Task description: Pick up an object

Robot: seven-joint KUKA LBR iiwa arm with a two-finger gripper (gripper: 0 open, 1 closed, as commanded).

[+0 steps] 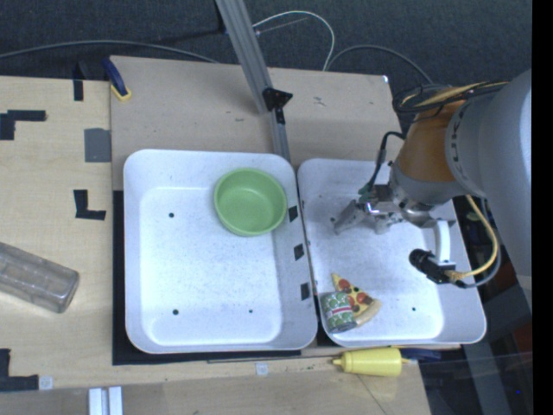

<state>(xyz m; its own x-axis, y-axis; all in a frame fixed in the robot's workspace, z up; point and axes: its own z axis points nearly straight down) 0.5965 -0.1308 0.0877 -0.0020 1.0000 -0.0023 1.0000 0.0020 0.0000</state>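
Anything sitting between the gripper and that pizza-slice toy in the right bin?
No. In the camera view, the stretch of right bin floor from the gripper down to the pizza-slice toy is bare speckled white, with nothing lying on it.

light: even, soft, from overhead | bins (207,318): bright white, near washed out, no hard glare | shadows: faint under my arm (484,154) and green bowl (251,201) | focus: soft overall, grainy | floor at top: dim
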